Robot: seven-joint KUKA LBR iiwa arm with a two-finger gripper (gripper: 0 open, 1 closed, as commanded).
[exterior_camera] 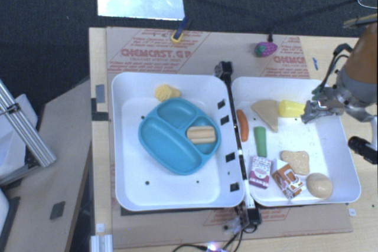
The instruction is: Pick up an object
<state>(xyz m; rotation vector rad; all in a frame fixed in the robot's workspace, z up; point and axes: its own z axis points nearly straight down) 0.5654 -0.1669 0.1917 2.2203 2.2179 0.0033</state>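
Gripper point(312, 110) hangs over the right bin point(339, 144) at about two o'clock of that bin's floor, its dark tip just beside the right end of a yellow block point(291, 108). Whether it touches the block cannot be told, and how far it is open cannot be told either; nothing is seen held in it.

Two white bins sit side by side on the counter point(100, 127). The right bin holds nine things: one yellow block at twelve o'clock, one tan wedge point(267, 113) just left of it, one orange carrot-like stick point(242, 124) along the left wall, one green stick point(260, 141) beside that, one small pink and white carton point(260, 172) at seven o'clock, one brown and orange packet point(288, 180) at six o'clock, one tan bread-like slice point(295, 160) above the packet, and one pale egg-like lump point(319, 185) at five o'clock.

The left bin point(133, 186) holds one blue divided tray point(171, 138) with one tan roll point(201, 134) in its right compartment, and one yellow lump point(166, 92) at the tray's eleven o'clock.

Outside the bins, one purple and green toy point(265, 49) lies on the counter at twelve o'clock of the right bin.
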